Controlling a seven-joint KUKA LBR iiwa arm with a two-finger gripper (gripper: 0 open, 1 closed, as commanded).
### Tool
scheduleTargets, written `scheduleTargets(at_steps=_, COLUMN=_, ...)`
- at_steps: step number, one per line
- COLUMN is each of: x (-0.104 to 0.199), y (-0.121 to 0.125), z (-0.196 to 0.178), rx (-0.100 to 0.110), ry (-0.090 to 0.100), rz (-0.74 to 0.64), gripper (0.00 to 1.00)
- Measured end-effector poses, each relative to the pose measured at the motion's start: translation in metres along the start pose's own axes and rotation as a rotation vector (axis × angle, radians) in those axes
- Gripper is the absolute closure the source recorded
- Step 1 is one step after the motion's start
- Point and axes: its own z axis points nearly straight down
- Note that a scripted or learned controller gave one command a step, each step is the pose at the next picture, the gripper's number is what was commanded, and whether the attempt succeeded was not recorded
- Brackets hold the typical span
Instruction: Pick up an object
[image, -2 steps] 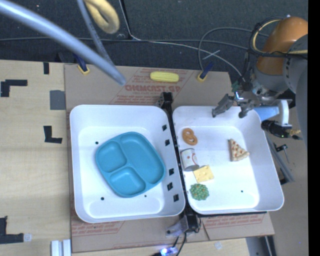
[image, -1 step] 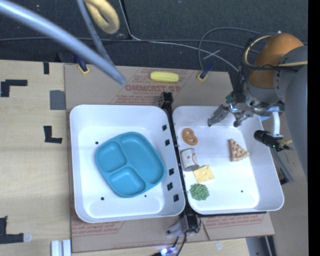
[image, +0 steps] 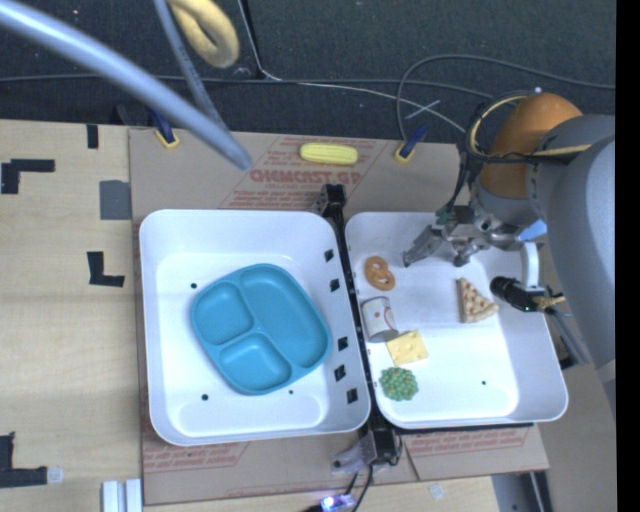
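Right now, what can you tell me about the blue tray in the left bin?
The blue tray looks like smooth plastic, with rounded corners and three hollow sections: two at its upper end, one larger at its lower end. It lies flat on the floor of the left bin, turned at a slant, near the middle. Nothing rests in it or touches it.

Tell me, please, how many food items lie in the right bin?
5. A pretzel near the divider, a pizza slice toward the right, a small can, a cheese piece, and broccoli nearest the front. The arm may hide others.
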Motion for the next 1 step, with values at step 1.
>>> scheduleTargets(at_steps=1, x=0.0002, y=0.0013, z=-0.0139, rx=-0.003, ry=-0.001, rz=-0.001, gripper=1.00)
